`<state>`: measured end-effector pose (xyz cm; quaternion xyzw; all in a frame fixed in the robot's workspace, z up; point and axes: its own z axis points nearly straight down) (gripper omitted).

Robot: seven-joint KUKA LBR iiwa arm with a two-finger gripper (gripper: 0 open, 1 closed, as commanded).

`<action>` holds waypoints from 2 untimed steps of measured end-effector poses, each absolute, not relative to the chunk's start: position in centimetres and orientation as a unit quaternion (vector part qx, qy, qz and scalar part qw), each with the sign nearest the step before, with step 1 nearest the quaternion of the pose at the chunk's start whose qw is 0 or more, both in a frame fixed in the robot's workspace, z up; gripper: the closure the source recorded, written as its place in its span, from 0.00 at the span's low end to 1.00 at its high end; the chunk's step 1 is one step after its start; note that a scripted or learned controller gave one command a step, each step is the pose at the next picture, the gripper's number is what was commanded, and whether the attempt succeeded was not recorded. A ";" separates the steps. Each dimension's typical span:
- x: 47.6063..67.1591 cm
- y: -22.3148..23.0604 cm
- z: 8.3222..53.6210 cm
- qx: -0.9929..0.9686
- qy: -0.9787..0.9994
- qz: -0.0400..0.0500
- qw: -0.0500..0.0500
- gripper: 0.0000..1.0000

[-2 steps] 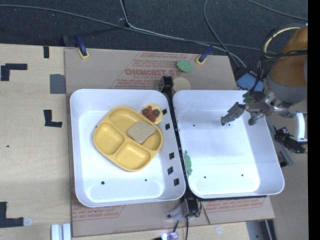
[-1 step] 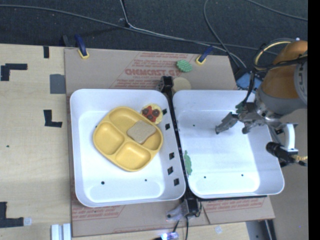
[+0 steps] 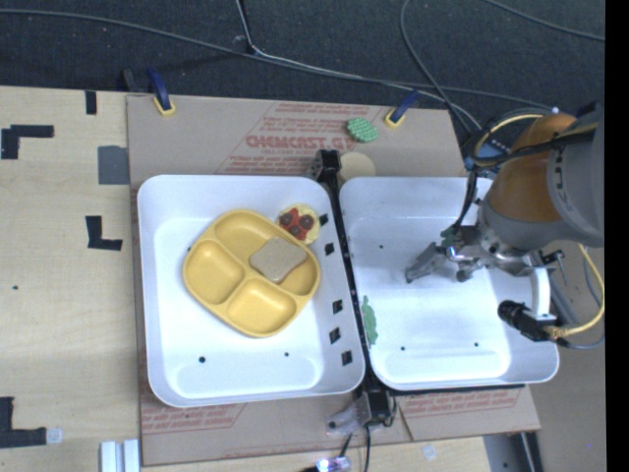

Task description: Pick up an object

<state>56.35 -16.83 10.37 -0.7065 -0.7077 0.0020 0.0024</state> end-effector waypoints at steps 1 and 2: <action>56.4 -16.8 8.5 -0.707 -0.708 0.001 0.000 0.00; 56.5 -16.9 9.6 -0.706 -0.708 0.000 -0.003 1.00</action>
